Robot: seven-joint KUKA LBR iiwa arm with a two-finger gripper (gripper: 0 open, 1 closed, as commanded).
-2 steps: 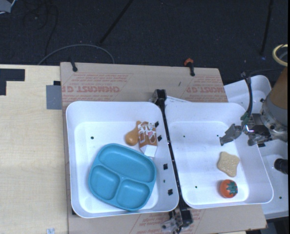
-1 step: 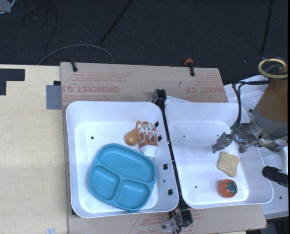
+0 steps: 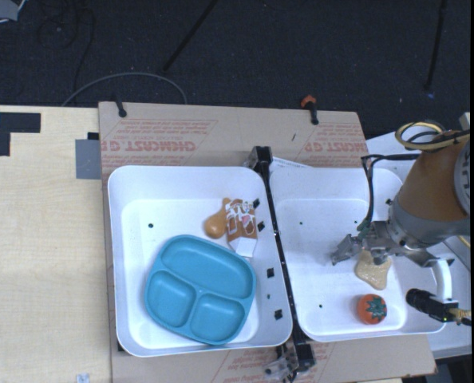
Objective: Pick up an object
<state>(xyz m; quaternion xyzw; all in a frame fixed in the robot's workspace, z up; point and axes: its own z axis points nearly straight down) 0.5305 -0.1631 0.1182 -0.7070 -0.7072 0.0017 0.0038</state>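
The left bin (image 3: 129, 214) holds a smooth blue three-compartment tray (image 3: 199, 289) and, just above it, a brown-and-white packet (image 3: 235, 222). In the right bin (image 3: 317, 214) the gripper (image 3: 365, 250) hangs over a pale beige lump (image 3: 373, 272) — grip state unreadable — with a round orange-red toy (image 3: 372, 309) near it.

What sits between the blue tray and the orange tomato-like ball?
In the camera view, the black divider where the bins meet, then bare white floor of the right bin, separates blue tray from ball.
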